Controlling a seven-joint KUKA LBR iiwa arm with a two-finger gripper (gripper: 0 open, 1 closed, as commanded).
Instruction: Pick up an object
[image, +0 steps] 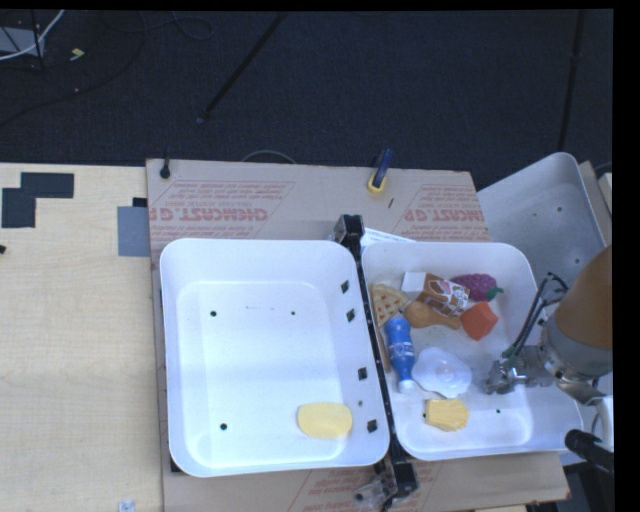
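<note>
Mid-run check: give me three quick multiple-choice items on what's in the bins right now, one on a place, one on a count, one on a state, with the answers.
1. Where does the blue bottle lie?
A. In the left bin
B. In the right bin, near the divider
C. On the cardboard outside the bins

2. How many things lie in the left bin?
A. One
B. Three
C. Five

3. How does the gripper stand to the orange block?
A. It grips the block
B. It is low over the right bin, apart from the block
C. It is over the left bin

Answers:
1 B: the bottle lies in the right bin beside the centre wall.
2 A: one yellow piece sits near that bin's front right corner.
3 B: the gripper is lower right of the block, with white bin floor between them.
</note>
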